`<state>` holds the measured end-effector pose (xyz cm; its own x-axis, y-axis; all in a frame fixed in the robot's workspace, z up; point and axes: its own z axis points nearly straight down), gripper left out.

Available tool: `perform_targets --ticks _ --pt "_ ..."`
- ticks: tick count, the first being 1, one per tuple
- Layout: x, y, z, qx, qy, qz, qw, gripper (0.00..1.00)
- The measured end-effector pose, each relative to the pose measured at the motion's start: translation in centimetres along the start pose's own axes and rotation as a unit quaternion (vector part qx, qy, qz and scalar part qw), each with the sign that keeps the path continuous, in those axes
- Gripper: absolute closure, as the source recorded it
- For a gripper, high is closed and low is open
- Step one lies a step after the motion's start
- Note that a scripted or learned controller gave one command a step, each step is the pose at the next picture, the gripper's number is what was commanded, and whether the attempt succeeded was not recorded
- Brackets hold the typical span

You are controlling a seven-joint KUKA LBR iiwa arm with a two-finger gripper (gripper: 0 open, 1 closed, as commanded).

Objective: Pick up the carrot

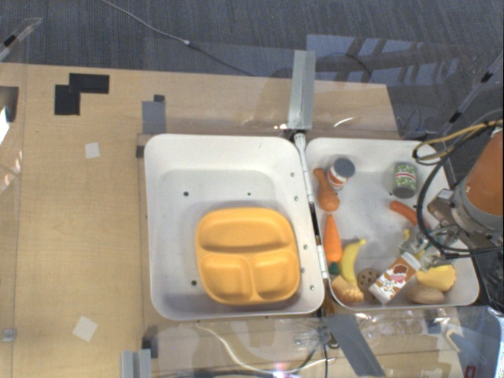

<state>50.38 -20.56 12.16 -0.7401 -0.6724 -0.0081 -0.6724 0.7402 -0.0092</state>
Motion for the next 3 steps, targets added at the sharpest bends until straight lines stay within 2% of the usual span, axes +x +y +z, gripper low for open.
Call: perform_targets --ticks 1,2,3 --pt "-2.4 1.1 1.8 -0.002 0.002 0.189 0.9819 1.00" --pt "-3.2 -1.7 -8.2 0.004 -0.002 0.213 0.9771 1.00" --pt "-0.8 -0.8 1.3 0.002 -0.001 0.040 0.9992 1.00"
